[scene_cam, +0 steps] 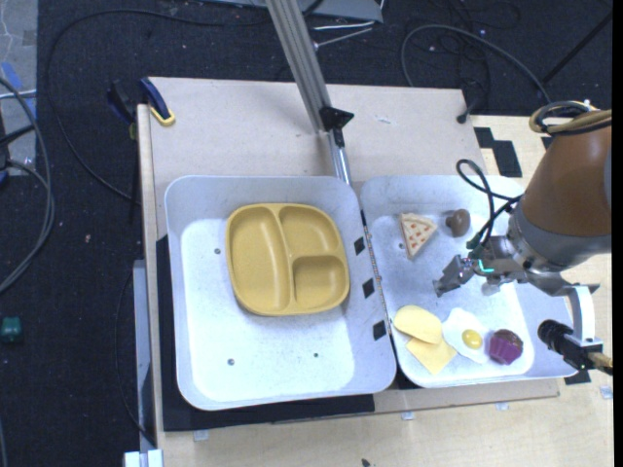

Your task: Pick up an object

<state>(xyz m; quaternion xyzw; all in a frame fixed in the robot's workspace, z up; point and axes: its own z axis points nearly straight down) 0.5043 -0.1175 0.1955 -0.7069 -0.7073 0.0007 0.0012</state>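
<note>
The right bin holds several toy foods. A pizza slice lies near its back, with a small brown ball to its right. Toward the front lie two yellow cheese pieces, a fried egg and a purple piece. My gripper hangs over the middle of this bin, right of the pizza slice and behind the egg. Nothing is visibly held in it. The grey and orange arm covers the bin's right side.
The left bin bears a yellow divided plate. A slanted metal pole runs from the back down to the gap between the bins. Cables lie on the dark floor around the bench.
</note>
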